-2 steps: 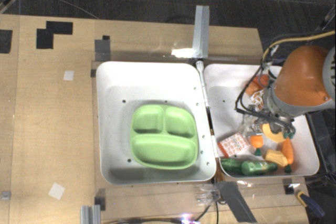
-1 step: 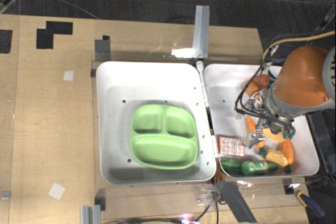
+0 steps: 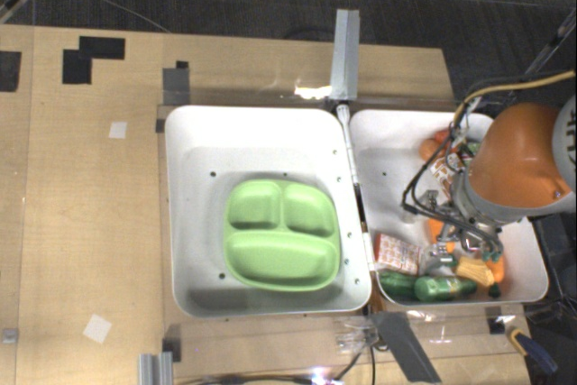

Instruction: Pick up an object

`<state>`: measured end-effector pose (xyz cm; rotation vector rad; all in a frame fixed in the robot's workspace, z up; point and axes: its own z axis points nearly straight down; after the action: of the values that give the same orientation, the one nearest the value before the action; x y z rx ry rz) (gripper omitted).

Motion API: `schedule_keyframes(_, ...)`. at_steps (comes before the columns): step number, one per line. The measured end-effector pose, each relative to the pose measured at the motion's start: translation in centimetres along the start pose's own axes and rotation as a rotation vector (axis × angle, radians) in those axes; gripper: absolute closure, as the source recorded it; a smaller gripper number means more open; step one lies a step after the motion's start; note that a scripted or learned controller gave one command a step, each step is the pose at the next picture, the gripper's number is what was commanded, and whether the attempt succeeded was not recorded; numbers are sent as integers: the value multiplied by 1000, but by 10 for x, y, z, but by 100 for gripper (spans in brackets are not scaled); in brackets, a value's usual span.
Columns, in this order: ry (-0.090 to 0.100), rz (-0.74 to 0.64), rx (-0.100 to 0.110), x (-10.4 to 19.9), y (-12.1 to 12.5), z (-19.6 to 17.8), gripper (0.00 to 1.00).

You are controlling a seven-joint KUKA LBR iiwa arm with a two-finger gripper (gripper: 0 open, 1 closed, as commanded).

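We see the pincer [image 3: 448,250] low in the right bin [image 3: 388,149], under the orange band [image 3: 518,158] of the arm, among a bundle of black cables. Its metal parts hang just above the pile of objects at the front of this bin. If it is apart or together, we cannot tell, because the wrist and the cables cover it from above, and we see no object clearly clamped in it.

Just below the pincer lies a green bottle-shaped object [image 3: 433,288], on its side along the front wall. To the right of it, touching or almost touching, is a yellow object [image 3: 475,272] with an orange end. To the left of the pincer lies a small packet with red and white print [image 3: 397,252]. Further back in the same bin, near the arm, an orange object [image 3: 435,142] is partly hidden by the cables.

The left bin [image 3: 194,194] holds a green divided tray [image 3: 281,234], lying flat near its middle. Both bins stand side by side on the wooden tabletop [image 3: 81,212].
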<state>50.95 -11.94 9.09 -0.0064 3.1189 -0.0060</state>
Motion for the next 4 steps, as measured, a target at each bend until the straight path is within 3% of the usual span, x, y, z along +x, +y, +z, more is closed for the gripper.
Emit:
schedule_keyframes(1, -16, -7, 3, -6, 1, -14, 100)
schedule_keyframes(2, 5, 120, -3, -55, 21, -113, 100)
schedule_keyframes(3, 11, 74, -4, -113, 30, -122, 100)
schedule_keyframes(4, 11, -7, -3, -128, 15, -146, 100)
